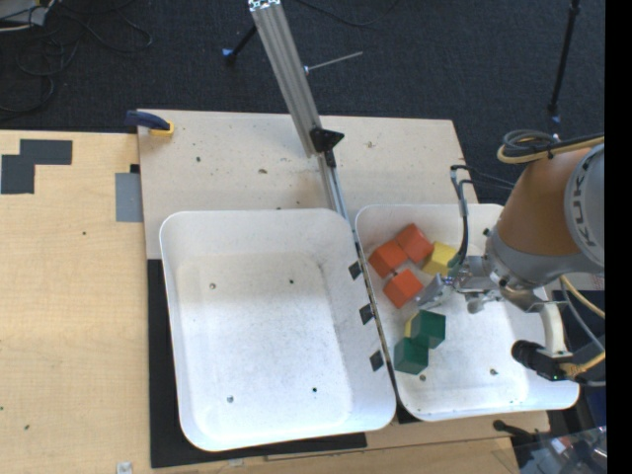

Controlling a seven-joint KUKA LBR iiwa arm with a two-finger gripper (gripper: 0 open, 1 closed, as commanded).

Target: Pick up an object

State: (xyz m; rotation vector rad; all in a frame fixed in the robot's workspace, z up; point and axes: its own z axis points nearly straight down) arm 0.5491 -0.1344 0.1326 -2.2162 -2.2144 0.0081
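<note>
reaching in over the right bin, i hang my gripper low above the cluster of blocks, because the task only asks for one object and all of them lie there. whether my jaws stand wide or narrow i cannot tell; the metal parts blur together against the white floor of the bin.

taking the divider between the bins as my mark: two orange blocks lie just beside it toward its far end, a third orange block sits just beside it nearer the middle, and a yellow block lies a little further from it, next to the orange ones. the green blocks are near its front end, close under my gripper.

nothing looks lifted yet, as i judge it. the left bin, on the divider's other side, is likely where a picked block would go.
</note>
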